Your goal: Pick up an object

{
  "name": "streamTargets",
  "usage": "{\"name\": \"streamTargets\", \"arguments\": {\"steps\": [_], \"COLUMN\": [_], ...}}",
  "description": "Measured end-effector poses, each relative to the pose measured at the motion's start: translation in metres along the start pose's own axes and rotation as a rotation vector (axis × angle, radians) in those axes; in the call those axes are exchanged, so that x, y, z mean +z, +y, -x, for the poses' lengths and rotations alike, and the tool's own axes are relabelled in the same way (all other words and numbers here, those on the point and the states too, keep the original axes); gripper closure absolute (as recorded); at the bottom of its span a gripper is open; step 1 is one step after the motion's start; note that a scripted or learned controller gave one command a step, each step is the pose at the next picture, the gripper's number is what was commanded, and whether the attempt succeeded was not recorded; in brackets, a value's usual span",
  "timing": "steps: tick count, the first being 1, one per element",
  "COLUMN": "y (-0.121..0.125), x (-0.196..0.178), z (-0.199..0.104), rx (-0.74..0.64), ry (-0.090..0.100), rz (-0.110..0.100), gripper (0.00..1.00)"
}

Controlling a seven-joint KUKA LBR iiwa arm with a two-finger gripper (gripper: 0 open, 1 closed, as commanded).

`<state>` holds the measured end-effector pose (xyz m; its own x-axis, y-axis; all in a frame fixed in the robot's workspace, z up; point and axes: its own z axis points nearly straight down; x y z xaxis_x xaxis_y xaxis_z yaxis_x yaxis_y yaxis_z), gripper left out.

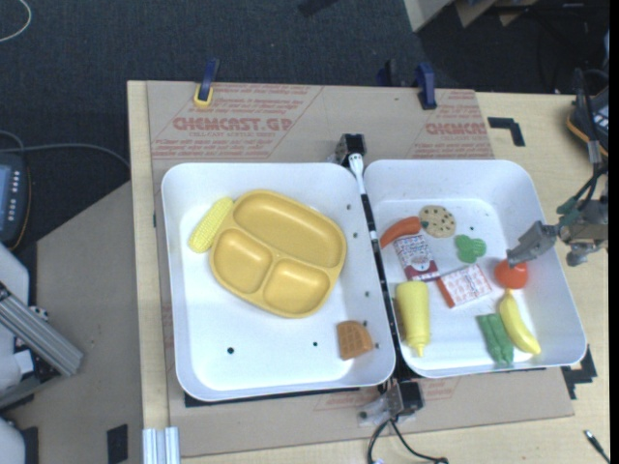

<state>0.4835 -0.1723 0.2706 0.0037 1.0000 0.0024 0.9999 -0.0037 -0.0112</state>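
Observation:
My gripper [538,242] reaches in over the right rim of the right bin [455,174], just above and to the right of a red tomato [512,275]. Nothing shows in its grasp. Also lying in that bin are a cookie [437,220], a red chili [399,229], a small green piece [470,248], a red-and-white packet [466,285], a small printed pack [414,252], a yellow mustard bottle [414,314], a banana [519,325] and a green pod [496,339].
The left bin [193,356] holds a yellow divided plate [279,252], a corn cob [210,224] at its upper left and a brown cracker [354,339] near the front. A black divider clip [352,147] sits between the bins. Cardboard surrounds both.

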Motion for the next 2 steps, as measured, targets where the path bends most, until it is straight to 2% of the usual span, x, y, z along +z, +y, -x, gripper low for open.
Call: {"name": "streamTargets", "arguments": {"steps": [1, 2], "y": [0.002, 0.005], "x": [-0.006, 0.039], "z": [0.0, -0.006], "rx": [-0.004, -0.004], "ry": [-0.003, 0.0], "rz": [0.012, 0.005], "gripper": [0.0, 0.0]}}
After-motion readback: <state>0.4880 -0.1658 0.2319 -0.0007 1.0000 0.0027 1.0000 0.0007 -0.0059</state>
